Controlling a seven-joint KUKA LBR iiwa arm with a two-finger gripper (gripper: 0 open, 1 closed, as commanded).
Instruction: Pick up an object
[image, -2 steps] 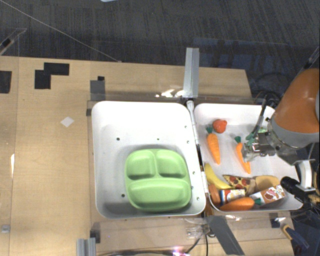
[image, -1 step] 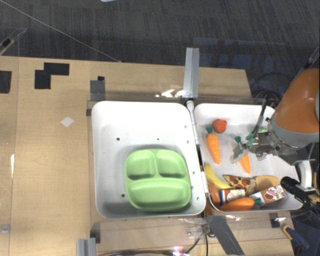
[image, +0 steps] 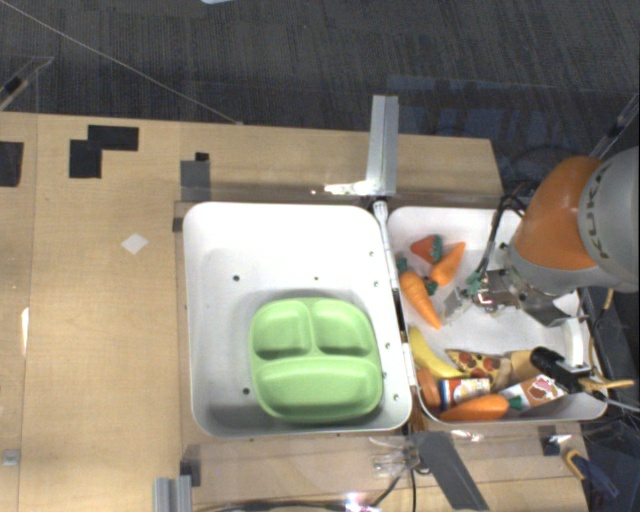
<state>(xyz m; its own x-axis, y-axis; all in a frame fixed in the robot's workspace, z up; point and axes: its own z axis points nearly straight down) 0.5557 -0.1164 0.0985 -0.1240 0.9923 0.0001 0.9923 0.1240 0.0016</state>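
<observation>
Looking down from the one camera view, the right bin holds a heap of toy food, and the arm reaches in from the right with its gripper hanging low over the bin's middle, just right of a long carrot. Whether the gripper is spread or pressed together cannot be told from here, and nothing shows pinched in it. The nearest pickable things are that long carrot lying aslant by the dividing wall, a shorter carrot beside a strawberry near the far edge, a banana below them, and a sauce bottle with more pieces crowded along the near wall. These look like light, hollow plastic: stiff, smooth and likely slippery, and the tapered carrots would probably squirt out of a grip near the tip. The best hold would seem to be across the long carrot's thick middle. The left bin carries a green divided plate, well apart from the gripper.
</observation>
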